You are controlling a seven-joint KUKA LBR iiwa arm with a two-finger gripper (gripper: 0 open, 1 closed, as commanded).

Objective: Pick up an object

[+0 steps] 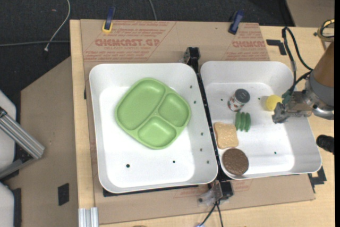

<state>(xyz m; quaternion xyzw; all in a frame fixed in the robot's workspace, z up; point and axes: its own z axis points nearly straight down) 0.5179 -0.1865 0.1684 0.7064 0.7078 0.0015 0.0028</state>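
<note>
Brown round cookie (235, 161) at the right bin's (297, 159) front edge — yellow object (272, 102) just beside the tool (280, 114), tool's grip impossible to tell.

I see my arm (324, 74) reaching in from the right, its grey wrist angled down and leftward. The gripper (280, 110) sits low at its end; I can't make out its fingers from here.
</note>
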